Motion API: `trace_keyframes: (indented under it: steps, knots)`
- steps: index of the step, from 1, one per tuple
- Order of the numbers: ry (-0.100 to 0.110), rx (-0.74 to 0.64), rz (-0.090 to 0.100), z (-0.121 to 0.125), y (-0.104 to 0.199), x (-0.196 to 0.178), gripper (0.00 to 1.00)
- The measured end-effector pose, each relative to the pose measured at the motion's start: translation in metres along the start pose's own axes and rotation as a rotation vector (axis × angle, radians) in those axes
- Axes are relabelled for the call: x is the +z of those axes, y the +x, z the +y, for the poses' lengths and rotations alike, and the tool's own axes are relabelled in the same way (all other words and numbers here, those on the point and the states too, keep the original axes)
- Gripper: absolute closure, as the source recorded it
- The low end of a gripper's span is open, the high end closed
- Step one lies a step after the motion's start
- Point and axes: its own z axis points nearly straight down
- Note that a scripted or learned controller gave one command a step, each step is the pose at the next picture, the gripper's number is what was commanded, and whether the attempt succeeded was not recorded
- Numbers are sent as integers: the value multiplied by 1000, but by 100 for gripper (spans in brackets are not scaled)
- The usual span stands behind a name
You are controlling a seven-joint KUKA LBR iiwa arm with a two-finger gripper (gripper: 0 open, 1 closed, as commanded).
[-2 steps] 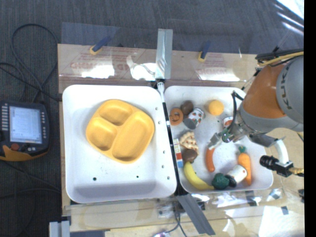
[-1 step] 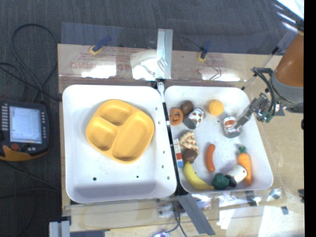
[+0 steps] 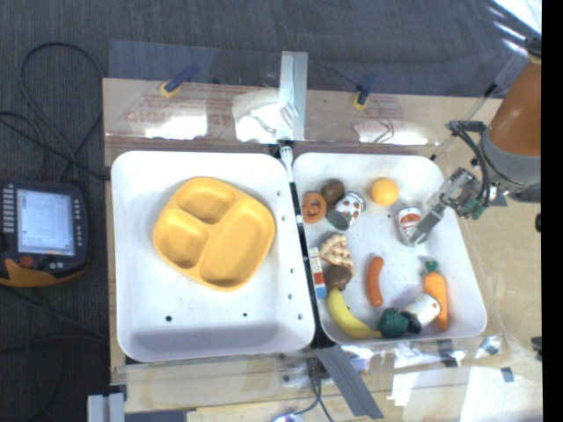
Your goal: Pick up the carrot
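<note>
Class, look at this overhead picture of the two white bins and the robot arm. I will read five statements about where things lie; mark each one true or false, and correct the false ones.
1. The carrot lies in the right bin. True.
2. The yellow divided plate sits in the right bin. False: it sits in the left bin.
3. The gripper holds the carrot between its fingers. False: the carrot lies on the bin floor, apart from the gripper, nearer the front edge.
4. The banana lies near the front of the right bin. True.
5. The carrot lies against the bin's left wall. False: it is on the right side, by the right wall.
</note>
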Motion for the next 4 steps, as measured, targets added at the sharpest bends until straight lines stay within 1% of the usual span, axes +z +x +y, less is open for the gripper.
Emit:
trace_keyframes:
  steps: [1, 2, 3, 4]
  knots:
    - [-3, -156, 0, -52, 10, 127, 0]
    - [-16, 11, -21, -68, 26, 128, 0]
    - [-16, 254, -13, -68, 28, 129, 0]
    - [-18, 253, -20, -67, 26, 118, 100]
